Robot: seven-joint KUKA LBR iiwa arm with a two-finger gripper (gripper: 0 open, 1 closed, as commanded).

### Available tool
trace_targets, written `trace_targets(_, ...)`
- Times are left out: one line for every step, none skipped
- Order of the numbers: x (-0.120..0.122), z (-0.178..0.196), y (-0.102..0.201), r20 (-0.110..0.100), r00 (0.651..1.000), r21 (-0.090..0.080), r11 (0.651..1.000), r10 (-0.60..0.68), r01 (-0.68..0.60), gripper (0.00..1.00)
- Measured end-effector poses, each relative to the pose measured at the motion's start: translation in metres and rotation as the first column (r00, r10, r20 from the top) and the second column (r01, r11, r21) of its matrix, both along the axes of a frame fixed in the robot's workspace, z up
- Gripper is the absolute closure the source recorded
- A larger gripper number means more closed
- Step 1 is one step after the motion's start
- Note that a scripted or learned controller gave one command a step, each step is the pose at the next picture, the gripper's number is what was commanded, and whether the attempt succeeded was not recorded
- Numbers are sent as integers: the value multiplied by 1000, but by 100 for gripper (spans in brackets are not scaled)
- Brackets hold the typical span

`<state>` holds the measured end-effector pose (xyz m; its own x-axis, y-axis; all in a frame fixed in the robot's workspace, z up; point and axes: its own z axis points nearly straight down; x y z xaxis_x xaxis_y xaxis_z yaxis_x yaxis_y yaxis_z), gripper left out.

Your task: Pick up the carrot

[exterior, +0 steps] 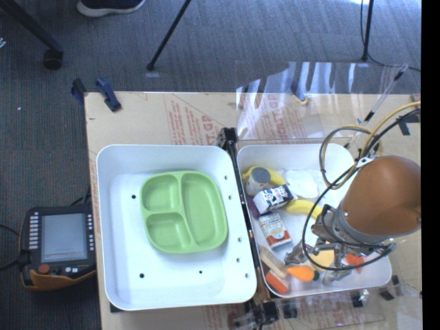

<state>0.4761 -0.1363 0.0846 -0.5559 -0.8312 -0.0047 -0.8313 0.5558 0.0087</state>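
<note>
Gripper (308, 255) above carrot (301, 273) at right bin's (330, 150) front edge; can't tell jaw state. I'd centre over it, then descend straight.

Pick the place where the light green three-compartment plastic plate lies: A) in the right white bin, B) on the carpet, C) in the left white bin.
C: the light green three-compartment plastic plate sits inside the left white bin, apart from the clutter in the right white bin.

A robotics lab: grey carpet floor (206, 33), tripod legs (172, 26), a teach pendant (60, 243) left of the table (158, 115), two white bins (110, 205), bundled cables (371, 133) on the arm (381, 194).
</note>
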Motion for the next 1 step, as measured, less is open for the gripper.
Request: trace_targets(3, 11, 2, 5, 1000, 0, 1000, 5, -5, 100)
